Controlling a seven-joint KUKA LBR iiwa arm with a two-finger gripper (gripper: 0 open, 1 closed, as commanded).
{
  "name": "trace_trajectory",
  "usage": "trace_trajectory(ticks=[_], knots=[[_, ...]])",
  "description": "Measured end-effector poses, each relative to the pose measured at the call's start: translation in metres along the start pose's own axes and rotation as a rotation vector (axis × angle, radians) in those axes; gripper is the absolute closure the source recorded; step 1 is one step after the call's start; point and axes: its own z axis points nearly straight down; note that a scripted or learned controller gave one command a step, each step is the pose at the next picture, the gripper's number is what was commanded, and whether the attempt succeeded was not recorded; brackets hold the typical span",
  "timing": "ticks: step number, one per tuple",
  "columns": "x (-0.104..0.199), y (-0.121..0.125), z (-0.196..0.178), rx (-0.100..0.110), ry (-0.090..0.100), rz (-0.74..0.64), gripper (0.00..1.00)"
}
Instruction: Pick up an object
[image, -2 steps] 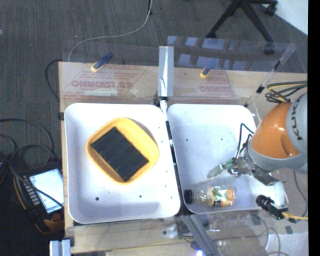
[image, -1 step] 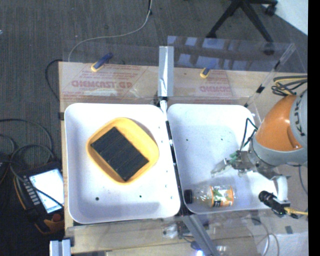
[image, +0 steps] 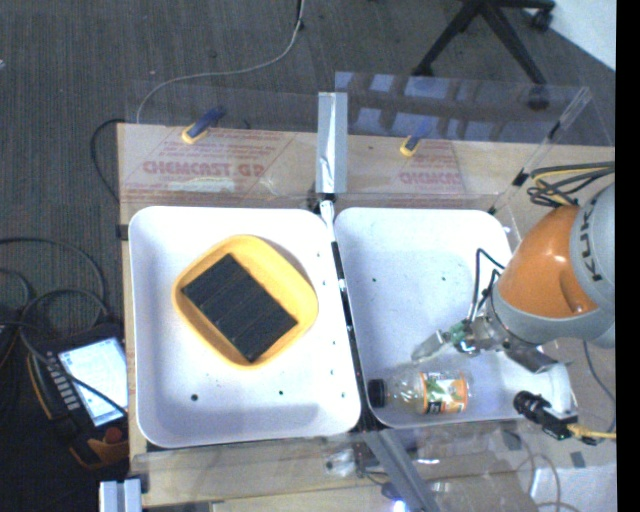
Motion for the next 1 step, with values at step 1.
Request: trace_trajectory(ticks=[1], knots=[[0.0013, 0.0027, -0.0105, -0.005, 0.002, -0.001, 1.0]])
